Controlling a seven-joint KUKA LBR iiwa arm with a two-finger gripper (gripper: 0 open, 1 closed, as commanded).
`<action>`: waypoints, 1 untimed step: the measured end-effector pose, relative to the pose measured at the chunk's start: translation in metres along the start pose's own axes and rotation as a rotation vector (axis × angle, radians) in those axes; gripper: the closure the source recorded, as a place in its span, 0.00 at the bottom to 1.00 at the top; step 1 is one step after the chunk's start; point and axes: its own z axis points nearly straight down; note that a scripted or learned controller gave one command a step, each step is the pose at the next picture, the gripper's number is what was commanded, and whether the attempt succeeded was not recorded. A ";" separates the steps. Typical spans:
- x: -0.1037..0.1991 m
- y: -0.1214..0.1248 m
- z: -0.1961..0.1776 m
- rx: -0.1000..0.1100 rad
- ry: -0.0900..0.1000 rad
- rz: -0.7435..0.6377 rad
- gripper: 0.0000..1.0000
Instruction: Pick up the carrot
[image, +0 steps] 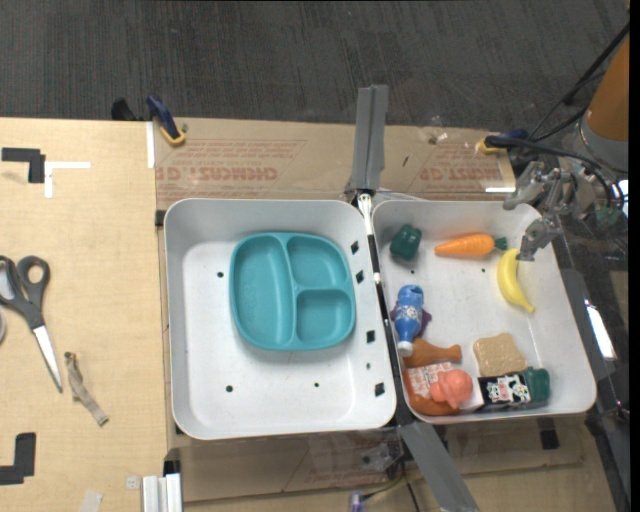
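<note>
The orange carrot (466, 245) with a green top lies on its side in the far part of the right bin (455, 300). My gripper (540, 235) hangs over that bin's far right corner, a short way right of the carrot's green end and just above the banana (513, 281). Its fingers look spread and nothing is between them.
The right bin also holds a dark green cup (405, 241), a blue bottle (409, 311), a bread slice (498, 353), a brown drumstick (432, 352), a pink toy (450, 388) and a small carton (507, 390). A teal divided plate (293, 290) sits in the left bin (200, 330). Scissors (35, 305) lie at far left.
</note>
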 end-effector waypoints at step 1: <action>0.003 -0.002 0.073 -0.001 0.002 -0.065 0.00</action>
